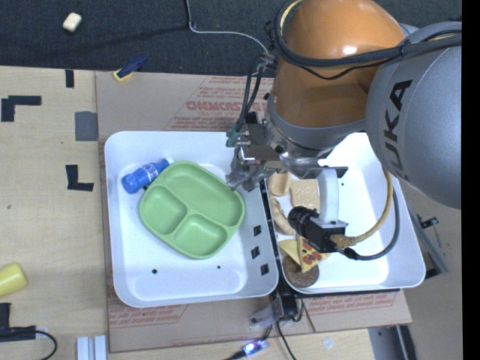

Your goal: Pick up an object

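A green divided plate [192, 210] with three compartments is laid flat in the left bin [120, 201], turned at an angle so its corners point toward the bin's walls. A small blue bottle [143, 175] is found lying on its side just beside the plate's upper left edge, pretty much touching it. In the right bin [390, 253], a cluster of tan and beige food-like pieces [294, 195] is piled along the left wall, with a brown round piece [300, 274] and a pizza-slice-looking bit [309, 256] set near the front corner. Part of that pile is hidden under the arm.
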Controlling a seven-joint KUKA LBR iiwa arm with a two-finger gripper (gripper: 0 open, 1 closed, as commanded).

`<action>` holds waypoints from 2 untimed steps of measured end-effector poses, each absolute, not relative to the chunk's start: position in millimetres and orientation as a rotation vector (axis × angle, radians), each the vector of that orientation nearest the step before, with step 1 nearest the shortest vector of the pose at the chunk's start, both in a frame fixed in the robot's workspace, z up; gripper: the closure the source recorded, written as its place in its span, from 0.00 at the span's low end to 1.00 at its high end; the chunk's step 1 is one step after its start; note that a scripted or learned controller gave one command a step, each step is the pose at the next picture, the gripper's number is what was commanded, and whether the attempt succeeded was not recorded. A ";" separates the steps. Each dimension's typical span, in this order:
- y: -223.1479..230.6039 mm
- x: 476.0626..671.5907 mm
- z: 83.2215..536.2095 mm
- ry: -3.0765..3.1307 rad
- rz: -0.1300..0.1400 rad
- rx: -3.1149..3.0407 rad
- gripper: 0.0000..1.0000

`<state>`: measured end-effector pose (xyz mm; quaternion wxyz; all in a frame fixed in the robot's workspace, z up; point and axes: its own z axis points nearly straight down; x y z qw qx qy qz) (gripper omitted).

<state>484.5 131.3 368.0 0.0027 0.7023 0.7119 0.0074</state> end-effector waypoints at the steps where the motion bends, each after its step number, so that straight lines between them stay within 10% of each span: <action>1: 20.1 482.5 285.3 2.215 -0.013 2.233 1.00; 2: 78.4 484.0 363.3 2.229 0.008 2.211 1.00</action>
